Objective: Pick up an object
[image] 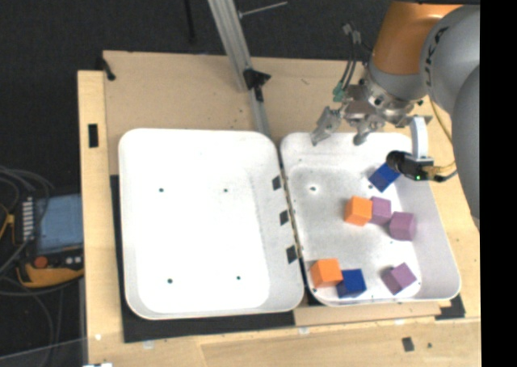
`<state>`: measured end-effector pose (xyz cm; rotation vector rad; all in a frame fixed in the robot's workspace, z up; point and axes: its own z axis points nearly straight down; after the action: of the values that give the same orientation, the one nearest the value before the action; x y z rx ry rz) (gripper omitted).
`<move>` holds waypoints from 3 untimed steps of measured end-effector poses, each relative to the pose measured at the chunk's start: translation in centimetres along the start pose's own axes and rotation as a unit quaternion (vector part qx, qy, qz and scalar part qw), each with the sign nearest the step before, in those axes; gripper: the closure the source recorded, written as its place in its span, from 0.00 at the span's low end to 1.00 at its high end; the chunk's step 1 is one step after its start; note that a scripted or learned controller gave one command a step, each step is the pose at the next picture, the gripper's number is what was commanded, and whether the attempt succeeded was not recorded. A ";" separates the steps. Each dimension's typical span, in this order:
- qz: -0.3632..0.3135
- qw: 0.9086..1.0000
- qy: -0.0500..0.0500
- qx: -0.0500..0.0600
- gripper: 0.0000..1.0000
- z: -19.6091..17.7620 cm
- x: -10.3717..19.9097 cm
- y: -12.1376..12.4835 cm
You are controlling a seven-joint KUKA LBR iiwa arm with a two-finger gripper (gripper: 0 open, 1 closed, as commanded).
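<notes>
While the hand [342, 129] hangs spread, holding nothing, blue cube [384, 177] lies below, arm cropped.

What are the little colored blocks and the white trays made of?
The blocks, like the orange one and the purple one, look like painted wood or foam: flat matte faces, no shine. I cannot tell which. The white trays look like smooth molded plastic, with rounded corners and raised rims.

Blocks are crowding the right bin [303, 236]: blue block [384, 176] far right, orange block [358, 210] touching two purple blocks [381, 210] [401, 225] mid-bin, three more lying along the near wall. Bin's left strip is lying open. Slanted metal pole [230, 34] is standing beyond the bins.
</notes>
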<state>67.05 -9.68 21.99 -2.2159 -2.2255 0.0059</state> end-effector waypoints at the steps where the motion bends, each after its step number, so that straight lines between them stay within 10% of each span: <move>1: 0.001 1.000 0.000 0.001 0.00 5.8 0.6 -0.7; 2: -0.001 1.000 0.000 0.000 0.00 10.3 1.0 -0.2; 3: 0.000 1.000 0.001 -0.004 1.00 8.8 0.9 0.0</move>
<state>67.06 -8.83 13.16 -2.2195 -2.2284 -0.0039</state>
